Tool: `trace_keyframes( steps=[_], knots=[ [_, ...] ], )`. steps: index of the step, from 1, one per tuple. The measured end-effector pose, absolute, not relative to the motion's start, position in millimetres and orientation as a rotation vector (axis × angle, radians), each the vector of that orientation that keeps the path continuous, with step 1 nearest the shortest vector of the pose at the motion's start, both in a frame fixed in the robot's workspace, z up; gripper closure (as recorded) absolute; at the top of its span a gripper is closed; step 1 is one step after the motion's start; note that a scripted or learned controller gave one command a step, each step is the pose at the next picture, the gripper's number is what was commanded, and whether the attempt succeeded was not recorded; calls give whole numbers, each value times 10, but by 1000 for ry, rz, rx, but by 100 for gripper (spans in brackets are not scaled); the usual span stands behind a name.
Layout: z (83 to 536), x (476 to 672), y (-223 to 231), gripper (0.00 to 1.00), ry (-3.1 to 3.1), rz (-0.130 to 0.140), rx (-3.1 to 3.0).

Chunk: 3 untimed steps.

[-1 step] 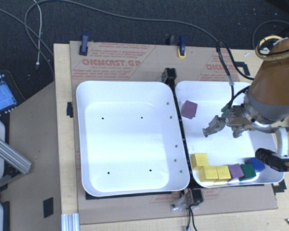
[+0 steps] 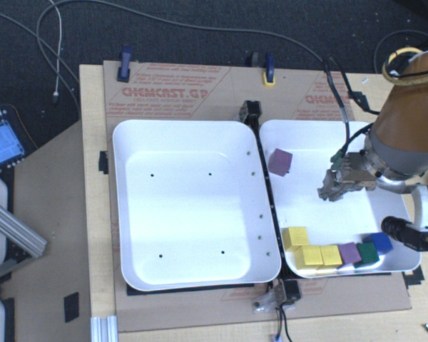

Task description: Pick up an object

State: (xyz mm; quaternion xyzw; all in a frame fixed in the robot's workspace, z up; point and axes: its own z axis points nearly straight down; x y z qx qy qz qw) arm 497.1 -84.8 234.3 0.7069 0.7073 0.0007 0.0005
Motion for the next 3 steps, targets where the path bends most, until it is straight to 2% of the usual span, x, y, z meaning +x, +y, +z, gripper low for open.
trace_keyframes(
  steps=[1, 2, 3],
  knots=[
    [1912, 5166, -48, 100, 2231, -2, 2216],
    [1875, 5561, 541, 100, 2228, 2, 2216],
    [2225, 5610, -238, 100, 2212, 2, 2226]
  ],
)
